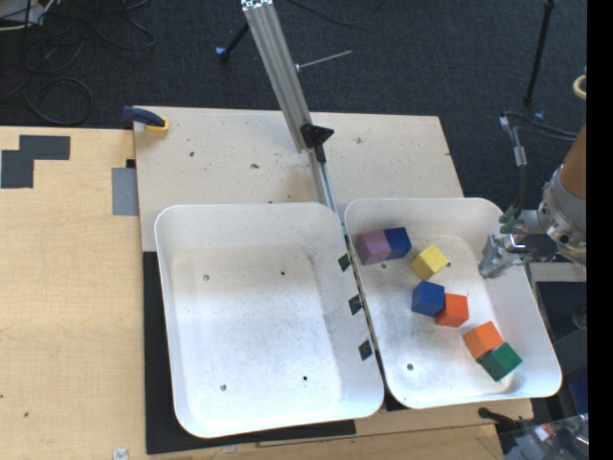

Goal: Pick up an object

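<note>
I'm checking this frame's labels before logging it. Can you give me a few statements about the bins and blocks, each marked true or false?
1. All the blocks lie in the right bin. True.
2. The yellow block sits in the left bin. False: it is in the right bin.
3. The gripper holds the green block. False: that block lies in the bin's near corner, apart from the gripper.
4. The purple block touches a blue block. True.
</note>
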### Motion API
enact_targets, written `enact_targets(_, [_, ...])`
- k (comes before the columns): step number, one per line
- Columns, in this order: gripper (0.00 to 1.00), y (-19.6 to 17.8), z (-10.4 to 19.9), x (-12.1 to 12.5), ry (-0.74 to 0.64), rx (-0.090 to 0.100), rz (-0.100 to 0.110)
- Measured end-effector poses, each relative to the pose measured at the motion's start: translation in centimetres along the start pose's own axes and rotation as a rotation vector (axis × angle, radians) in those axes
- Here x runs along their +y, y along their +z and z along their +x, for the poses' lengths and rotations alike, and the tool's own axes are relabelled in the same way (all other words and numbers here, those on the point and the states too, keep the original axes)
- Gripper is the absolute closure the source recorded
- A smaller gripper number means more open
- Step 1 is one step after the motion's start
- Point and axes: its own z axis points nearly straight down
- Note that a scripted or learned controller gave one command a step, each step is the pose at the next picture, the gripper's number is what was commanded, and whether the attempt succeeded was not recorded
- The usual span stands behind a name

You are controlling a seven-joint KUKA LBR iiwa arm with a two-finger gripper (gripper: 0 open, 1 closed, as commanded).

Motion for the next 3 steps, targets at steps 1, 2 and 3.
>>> enact_targets(1, [1.00, 0.7, 4.5, -0.8, -0.002, 0.002, 0.005])
enact_targets(2, [1.00, 0.9, 9.3, -0.6, -0.004, 0.003, 0.005])
enact_targets(3, [1.00, 0.9, 15.0, -0.4, -0.004, 0.003, 0.005])
